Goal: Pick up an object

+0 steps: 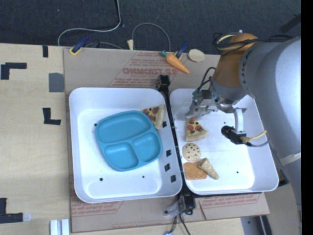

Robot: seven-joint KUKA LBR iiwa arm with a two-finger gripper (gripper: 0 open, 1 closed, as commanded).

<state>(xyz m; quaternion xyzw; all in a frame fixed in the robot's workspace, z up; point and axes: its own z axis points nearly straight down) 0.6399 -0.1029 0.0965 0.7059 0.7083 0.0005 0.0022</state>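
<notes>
My gripper (197,112) hangs low in the right bin (254,175), just above the upper edge of a toy pizza slice (195,129). Its two fingers (201,107) stand slightly apart with nothing between them. Below the slice lie a round cookie (191,152), an orange toast piece (194,171) and a tan wedge (210,168). In the left bin (83,180) a blue divided plate (128,140) lies flat, and a second pizza slice (154,114) rests against the bin's right wall.
A toy carrot (176,63) and a pale round piece (196,55) lie on the cardboard behind the bins. The grey arm (279,87) covers the right bin's far right side. A black connector with cable (235,134) hangs over that bin.
</notes>
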